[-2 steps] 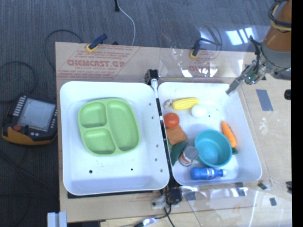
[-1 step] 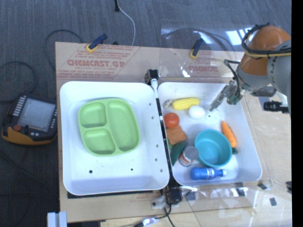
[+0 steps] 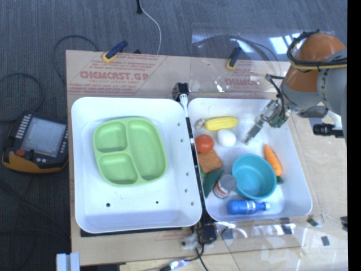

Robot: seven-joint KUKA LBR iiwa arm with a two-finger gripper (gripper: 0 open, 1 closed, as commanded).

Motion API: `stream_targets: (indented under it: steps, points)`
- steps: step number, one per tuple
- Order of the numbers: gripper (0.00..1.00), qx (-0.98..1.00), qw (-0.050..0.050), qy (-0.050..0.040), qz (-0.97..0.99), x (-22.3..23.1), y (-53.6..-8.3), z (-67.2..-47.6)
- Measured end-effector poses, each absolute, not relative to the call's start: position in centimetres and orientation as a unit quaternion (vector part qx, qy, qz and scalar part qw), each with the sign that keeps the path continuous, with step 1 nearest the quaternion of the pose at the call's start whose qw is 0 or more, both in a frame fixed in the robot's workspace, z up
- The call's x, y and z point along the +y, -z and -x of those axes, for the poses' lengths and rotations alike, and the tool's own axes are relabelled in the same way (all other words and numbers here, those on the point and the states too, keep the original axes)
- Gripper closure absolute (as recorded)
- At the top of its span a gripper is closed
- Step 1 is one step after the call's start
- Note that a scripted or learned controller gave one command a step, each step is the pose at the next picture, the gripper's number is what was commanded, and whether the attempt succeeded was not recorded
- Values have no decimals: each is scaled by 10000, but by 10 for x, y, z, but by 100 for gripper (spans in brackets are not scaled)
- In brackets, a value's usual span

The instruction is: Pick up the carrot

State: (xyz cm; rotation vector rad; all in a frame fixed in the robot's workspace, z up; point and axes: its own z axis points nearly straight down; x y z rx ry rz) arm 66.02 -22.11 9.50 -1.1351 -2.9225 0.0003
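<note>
Partly tucked behind the blue bowl (image 3: 254, 176), the carrot (image 3: 273, 158) lies below the seemingly closed, empty gripper (image 3: 250, 135).

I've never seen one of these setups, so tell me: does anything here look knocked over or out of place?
The blue plastic bottle lies on its side along the right white bin's near wall, beside the blue bowl. Otherwise nothing stands out.

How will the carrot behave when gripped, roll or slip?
The carrot looks tapered and smooth, so it may slip toward its thin end. It lies against the blue bowl, which probably limits rolling that way. It looks like rigid toy plastic, likely light.
</note>
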Motion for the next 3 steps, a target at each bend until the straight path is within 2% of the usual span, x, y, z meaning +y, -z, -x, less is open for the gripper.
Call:
stream_targets:
  steps: [1, 2, 3]
  points:
    - [0, -9308, -84, 2, 3654, -204, -91, -578]
    - [100, -9308, -147, 11, 3652, -204, -104, -582]
    - [100, -8850, -17, 6, 4655, -145, -142, -568]
